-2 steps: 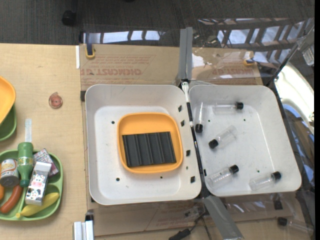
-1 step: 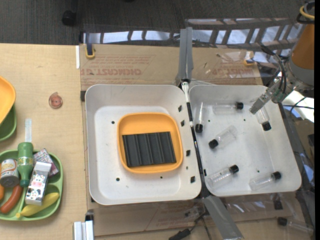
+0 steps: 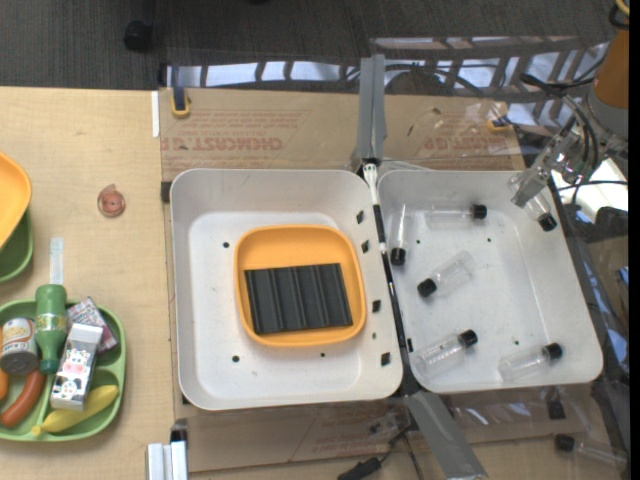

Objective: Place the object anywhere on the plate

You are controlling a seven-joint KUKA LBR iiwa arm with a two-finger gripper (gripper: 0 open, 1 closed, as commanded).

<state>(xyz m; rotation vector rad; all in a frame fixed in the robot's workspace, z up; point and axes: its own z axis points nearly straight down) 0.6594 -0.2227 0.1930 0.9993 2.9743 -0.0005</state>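
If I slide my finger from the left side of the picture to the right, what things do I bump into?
Green plate of toy food → small pink round thing on the wooden bench → orange plate with the dark ribbed slab in the left white bin → clear black-capped vials in the right white bin → gripper.

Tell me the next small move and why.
Probably lower the hand onto the vial just below it at the right bin's upper right corner. The plate in the left bin bears just a dark ribbed block, no vial.
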